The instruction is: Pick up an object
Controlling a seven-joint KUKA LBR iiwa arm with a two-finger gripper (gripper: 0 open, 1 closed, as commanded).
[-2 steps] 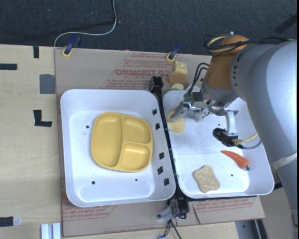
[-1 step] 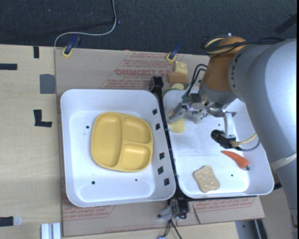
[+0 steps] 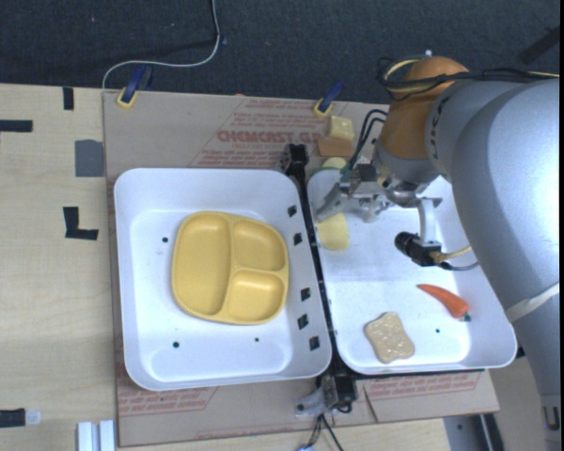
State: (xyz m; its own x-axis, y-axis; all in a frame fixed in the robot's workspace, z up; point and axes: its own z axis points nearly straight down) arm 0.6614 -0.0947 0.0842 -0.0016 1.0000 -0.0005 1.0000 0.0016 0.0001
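Grey pincer hangs near right bin's left edge.

Two shallow white bins are seen side by side on a cardboard-covered bench. In the left bin, a yellow divided plate with three compartments is laid flat near the middle. The right bin is reached into by the grey arm, whose orange band is visible above the wrist. The gripper is positioned low at the bin's far left corner, just above a pale yellow object lying beside the divider. An orange carrot-like piece is found toward the near right, and a tan cracker-shaped item rests near the front edge. A brown block sits on the cardboard behind the bin.
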